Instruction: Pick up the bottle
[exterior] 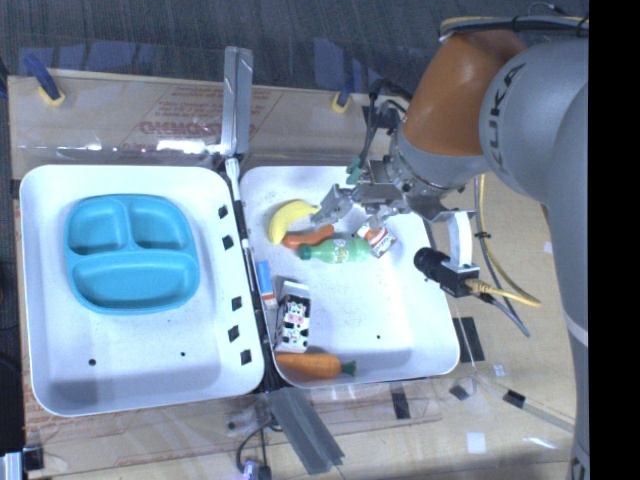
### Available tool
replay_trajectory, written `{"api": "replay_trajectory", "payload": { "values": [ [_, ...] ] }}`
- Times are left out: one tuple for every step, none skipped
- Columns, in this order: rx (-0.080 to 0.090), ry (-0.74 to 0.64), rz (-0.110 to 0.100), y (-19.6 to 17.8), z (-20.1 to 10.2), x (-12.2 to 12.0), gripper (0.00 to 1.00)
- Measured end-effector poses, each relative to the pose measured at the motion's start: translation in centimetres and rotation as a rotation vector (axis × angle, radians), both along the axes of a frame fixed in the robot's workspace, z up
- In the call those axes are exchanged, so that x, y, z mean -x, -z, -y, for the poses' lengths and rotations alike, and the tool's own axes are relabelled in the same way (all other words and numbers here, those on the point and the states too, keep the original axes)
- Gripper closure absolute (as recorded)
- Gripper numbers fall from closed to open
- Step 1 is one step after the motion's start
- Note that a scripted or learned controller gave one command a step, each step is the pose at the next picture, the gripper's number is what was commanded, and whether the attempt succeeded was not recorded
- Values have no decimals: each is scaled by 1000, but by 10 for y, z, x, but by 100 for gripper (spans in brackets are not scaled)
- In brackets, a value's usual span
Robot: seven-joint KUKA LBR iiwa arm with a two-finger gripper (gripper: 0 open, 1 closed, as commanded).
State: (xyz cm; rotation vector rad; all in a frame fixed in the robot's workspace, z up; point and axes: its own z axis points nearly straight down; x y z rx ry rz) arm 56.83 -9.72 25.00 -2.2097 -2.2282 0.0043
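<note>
The bottle is green and clear and lies on its side in the right bin. Its red and white labelled end points right. My gripper hangs just above and slightly behind the bottle, reaching in from the right. Its fingers stand open, one over the orange carrot's end and one near the bottle's labelled end. Nothing is held between them.
A yellow banana and a small carrot lie just left of the bottle. A cow-print milk carton and a second carrot sit near the bin's front. The left bin holds a blue divided plate.
</note>
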Motion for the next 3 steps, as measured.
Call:
{"api": "replay_trajectory", "payload": {
  "values": [
    [1, 110, -1, 112, 24, -20, 0],
    [1, 119, 0, 159, 58, -13, 0],
    [1, 250, -8, 159, 38, -82, 0]
  ]
}}
